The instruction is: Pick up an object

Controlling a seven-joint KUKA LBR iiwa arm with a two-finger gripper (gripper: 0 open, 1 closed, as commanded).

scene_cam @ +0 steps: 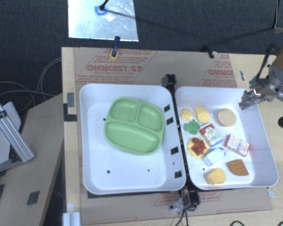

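No object is held yet; the step in hand is judged to be the approach. The landmark used here is the right bin, in which all the small food pieces lie.

Nearest the camera, at that bin's front, a yellow piece and a brown wedge are seen, each with some bare floor around it. These are judged the easiest picks, since a straight descent would meet no neighbour. Further in, at the bin's middle, a small white carton, a red and yellow piece, a red and white packet and a pink and white box are crowded together, some touching; a grasp there could catch two things at once. Toward the bin's back, a green piece, two yellow pieces and a pale round bun are found.

The tool is seen above the bin's far right corner, well apart from the pieces; whether it is wide or narrow cannot be told.

Left of the right bin, a green divided plate lies in the left bin.

On the board on the tabletop, beyond the bins, red printing is repeated; it seems to read "CHEMCAST GP". Printing on the packets is too small to be read.
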